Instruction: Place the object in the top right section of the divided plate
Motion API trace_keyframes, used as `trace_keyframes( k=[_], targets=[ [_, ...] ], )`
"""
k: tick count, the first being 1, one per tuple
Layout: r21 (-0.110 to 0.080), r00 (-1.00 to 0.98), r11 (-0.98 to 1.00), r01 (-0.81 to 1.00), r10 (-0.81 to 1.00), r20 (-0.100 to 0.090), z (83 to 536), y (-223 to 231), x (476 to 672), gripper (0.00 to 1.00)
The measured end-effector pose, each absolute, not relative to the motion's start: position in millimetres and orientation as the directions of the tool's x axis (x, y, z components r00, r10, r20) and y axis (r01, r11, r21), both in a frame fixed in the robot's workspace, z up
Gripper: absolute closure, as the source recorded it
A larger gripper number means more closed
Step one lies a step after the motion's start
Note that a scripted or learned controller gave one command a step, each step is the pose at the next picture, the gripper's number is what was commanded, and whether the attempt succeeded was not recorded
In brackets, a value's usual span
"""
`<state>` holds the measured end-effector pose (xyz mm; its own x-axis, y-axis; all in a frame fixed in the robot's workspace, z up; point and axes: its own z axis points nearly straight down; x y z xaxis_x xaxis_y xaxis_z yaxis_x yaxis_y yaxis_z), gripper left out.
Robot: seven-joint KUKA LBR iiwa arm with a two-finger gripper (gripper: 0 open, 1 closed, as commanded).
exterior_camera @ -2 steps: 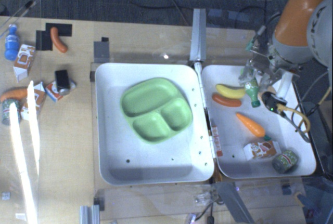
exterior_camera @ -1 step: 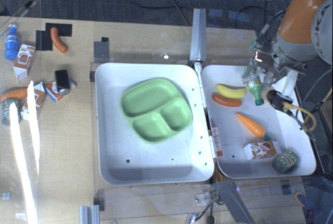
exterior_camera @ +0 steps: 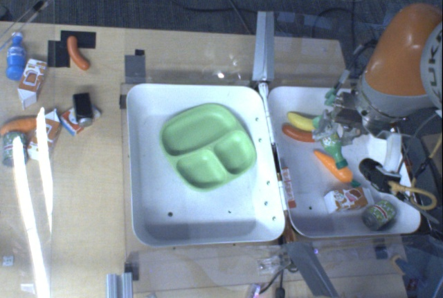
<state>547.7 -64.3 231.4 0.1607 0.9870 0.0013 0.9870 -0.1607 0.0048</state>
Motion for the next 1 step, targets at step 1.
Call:
trace_keyframes(
  k=[1],
  targets=[
    [0.005, 0.094, -0.094, 0.996, 0.996, 0.002, 267.4, -3.7, 524.9, 1.0]
  ],
)
